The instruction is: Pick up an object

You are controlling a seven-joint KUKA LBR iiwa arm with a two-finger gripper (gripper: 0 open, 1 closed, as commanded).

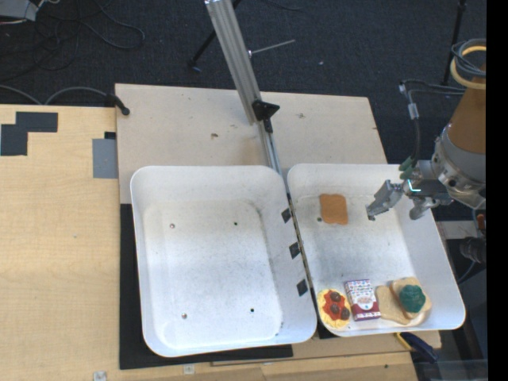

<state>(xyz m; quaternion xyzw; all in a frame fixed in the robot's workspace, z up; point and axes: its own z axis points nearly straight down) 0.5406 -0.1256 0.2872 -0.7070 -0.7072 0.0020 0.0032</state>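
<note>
Two white bins sit on a pale board over dark carpet strewn with cables.
Right bin [429, 252] holds a tan block [333, 209] at centre-right; the gripper [401, 201] hovers beside it at right, fingers spread, holding nothing.

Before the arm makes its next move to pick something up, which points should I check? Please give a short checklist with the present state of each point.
1. Objects are within the right bin: ok. A tan block lies near its far end; a red-and-yellow toy, a small red box and a green piece on a tan slice lie at the near edge.
2. Gripper is free of any load: ok, nothing between its fingers.
3. Fingers spread for a grasp: ok, they stand apart.
4. Gripper is directly above a target: not ok, it hangs right of the tan block.
5. Tan block has free space around it: ok.
6. Height above the bin floor: cannot tell.
</note>
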